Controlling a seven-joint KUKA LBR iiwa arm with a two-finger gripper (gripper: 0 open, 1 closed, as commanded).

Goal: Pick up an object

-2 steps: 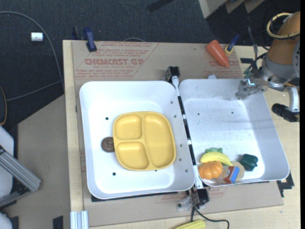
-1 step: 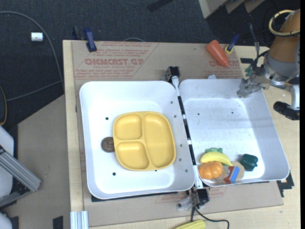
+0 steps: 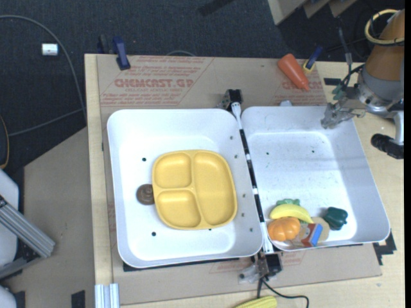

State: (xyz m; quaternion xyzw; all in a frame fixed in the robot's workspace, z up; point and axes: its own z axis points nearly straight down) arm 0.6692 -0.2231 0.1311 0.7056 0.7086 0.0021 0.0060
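Observation:
My gripper (image 3: 332, 116) hangs over the far right corner of the right bin (image 3: 308, 153), with nothing seen in it. The arm (image 3: 384, 69) comes in from the right edge. Loose objects lie clustered in the right bin's near corner: a yellow banana (image 3: 292, 210), an orange round fruit (image 3: 284, 228), a dark green piece (image 3: 335, 217) and a small red and blue item (image 3: 313, 235). All of them lie well nearer the front than the gripper. In the left bin (image 3: 128, 140) a yellow divided plate (image 3: 192, 189) lies flat, with a small brown disc (image 3: 145, 194) at its left edge.
An orange carrot-shaped toy (image 3: 294, 72) lies on the cardboard bench top behind the right bin. A blue clamp (image 3: 120, 53) sits at the bench's far left edge. A black hinge strip (image 3: 247, 165) runs between the bins.

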